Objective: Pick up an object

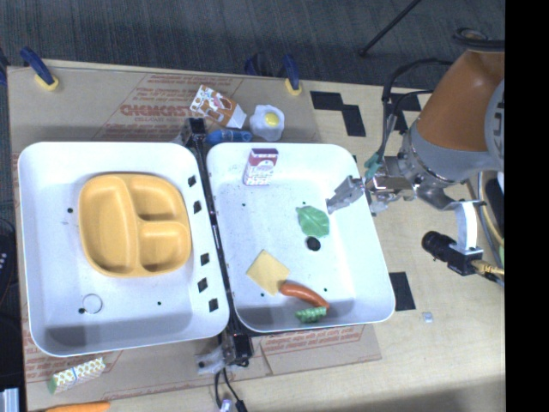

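Fingers look parted and grip nothing as the gripper hovers over the right bin's edge, near the green leaf, probably its target.

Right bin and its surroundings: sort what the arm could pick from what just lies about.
Job:
- gripper
- green leaf
- yellow cheese slice
- carrot
- small carton
- right bin

Lying about:
- yellow divided plate in the left bin
- snack packet and egg toy on the bench behind
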### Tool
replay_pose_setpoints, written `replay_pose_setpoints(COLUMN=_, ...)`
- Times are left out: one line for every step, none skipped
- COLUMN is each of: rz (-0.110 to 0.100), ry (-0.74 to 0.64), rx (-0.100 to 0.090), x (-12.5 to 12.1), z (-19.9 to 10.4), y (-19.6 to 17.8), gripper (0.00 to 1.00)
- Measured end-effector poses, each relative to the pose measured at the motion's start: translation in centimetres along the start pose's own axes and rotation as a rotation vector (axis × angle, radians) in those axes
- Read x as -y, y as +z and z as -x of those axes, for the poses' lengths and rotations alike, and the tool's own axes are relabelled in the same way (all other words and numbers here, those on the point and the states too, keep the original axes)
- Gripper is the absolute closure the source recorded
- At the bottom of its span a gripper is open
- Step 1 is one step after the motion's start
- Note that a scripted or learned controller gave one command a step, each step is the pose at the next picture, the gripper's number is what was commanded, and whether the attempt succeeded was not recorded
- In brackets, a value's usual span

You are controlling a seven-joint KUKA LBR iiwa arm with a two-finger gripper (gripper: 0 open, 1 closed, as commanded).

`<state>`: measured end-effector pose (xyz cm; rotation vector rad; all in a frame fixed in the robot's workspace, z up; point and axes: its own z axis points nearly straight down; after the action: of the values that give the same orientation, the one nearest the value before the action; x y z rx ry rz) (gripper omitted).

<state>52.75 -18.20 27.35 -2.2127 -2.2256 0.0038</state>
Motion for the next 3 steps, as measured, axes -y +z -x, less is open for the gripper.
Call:
replay_pose_setpoints(rz=0.001, ry=0.223, rx=-0.001, x=-6.64, z=1.39, y=17.83, gripper=0.0)
replay_pose_setpoints(rz=-0.002, ry=0.219, rx=-0.002, x=-6.65, z=1.33, y=16.83, gripper=1.0)
replay_pose_setpoints(rz=-0.002, ry=0.219, rx=-0.002, x=-6.65, z=1.33, y=16.84, gripper=0.0)
